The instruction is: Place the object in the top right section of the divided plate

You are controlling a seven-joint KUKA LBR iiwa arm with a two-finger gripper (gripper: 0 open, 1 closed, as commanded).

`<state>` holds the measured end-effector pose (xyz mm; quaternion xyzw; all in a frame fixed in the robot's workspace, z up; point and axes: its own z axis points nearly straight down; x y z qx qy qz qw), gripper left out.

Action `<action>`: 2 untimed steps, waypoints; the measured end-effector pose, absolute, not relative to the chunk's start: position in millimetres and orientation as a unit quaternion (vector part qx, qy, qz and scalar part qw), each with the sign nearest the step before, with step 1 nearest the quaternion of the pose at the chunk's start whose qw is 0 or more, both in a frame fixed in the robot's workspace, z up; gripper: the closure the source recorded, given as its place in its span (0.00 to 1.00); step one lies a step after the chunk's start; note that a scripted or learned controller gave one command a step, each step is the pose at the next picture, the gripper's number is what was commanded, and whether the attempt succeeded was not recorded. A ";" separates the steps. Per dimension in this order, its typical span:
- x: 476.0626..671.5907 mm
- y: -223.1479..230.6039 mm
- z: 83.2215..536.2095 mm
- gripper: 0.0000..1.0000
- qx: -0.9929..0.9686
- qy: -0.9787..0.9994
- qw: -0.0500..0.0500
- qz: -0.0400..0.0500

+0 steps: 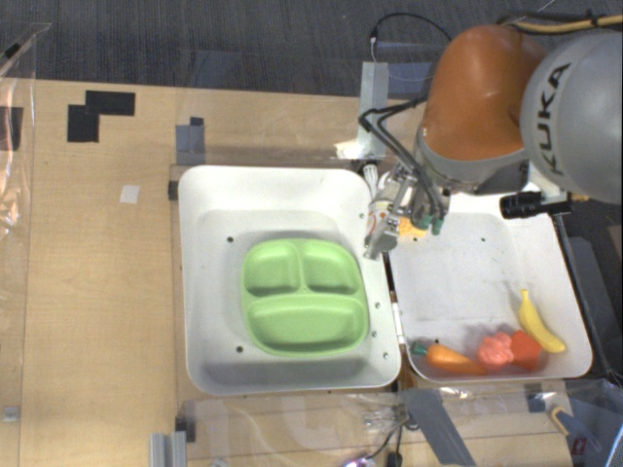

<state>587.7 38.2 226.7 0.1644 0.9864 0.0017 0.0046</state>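
A light green divided plate [304, 298] lies in the left white bin [209, 261], with two small sections at its far side and one wide section at its near side. My gripper [380, 237] hangs over the wall between the two bins, just beyond the plate's top right section [331, 269]. A small yellow piece [420, 228] shows right beside the gripper body; I cannot tell whether it is held. The orange and grey arm hides the back of the right bin.
The right white bin [467, 280] holds a yellow banana [541, 324], an orange carrot [452, 358], a pink toy [496, 350] and a red-orange piece [527, 346], all along its near right side. Black cables loop behind the arm.
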 end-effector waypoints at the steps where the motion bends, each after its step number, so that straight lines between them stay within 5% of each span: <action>1: 572.2 101.0 289.3 1.00 0.120 0.993 0.005 0.002; 2: 633.2 57.6 186.2 1.00 -0.087 0.996 0.004 0.001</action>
